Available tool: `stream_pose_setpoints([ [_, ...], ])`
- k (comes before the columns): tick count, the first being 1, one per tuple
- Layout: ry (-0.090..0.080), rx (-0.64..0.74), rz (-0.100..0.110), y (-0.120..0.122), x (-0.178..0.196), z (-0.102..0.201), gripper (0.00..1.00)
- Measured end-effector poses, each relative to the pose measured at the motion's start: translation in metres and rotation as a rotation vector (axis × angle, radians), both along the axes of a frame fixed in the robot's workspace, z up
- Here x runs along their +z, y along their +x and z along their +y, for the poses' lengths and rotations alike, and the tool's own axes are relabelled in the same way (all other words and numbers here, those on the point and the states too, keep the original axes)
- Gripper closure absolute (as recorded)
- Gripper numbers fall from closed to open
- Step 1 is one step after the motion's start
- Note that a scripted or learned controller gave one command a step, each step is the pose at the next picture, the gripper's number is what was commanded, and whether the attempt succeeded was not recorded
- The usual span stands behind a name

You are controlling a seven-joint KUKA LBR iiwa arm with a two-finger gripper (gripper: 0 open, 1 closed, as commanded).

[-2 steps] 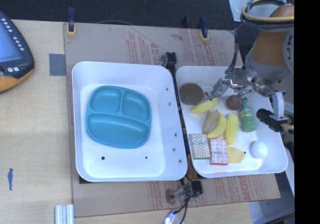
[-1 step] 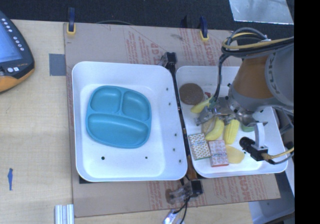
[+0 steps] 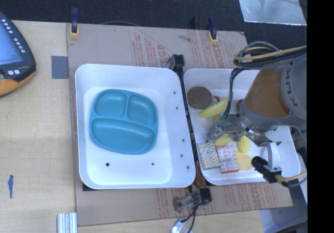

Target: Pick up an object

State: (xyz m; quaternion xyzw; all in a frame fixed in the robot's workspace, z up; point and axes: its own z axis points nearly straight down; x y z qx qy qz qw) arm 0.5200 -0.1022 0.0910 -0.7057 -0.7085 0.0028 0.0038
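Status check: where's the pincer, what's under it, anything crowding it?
Pincer down in right white bin, grip unconfirmed. Yellow banana-shaped toy and small yellow pieces beside it. Two flat printed packets crowd front. Blue divided plate alone in left bin.

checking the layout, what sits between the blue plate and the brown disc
In the camera view, bare white floor of the left bin, then the two bins' adjoining rims, lie between the blue plate and the brown disc.
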Motion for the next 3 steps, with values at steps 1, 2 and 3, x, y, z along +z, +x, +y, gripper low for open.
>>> stream_pose_setpoints([
  [1,-0.002,0.002,-0.002,0.002,0.011,-0.001,1.0],
  [2,-0.001,0.006,-0.016,0.052,0.106,0.048,1.0],
  [3,0.0,0.006,-0.01,0.054,0.142,0.098,1.0],
])
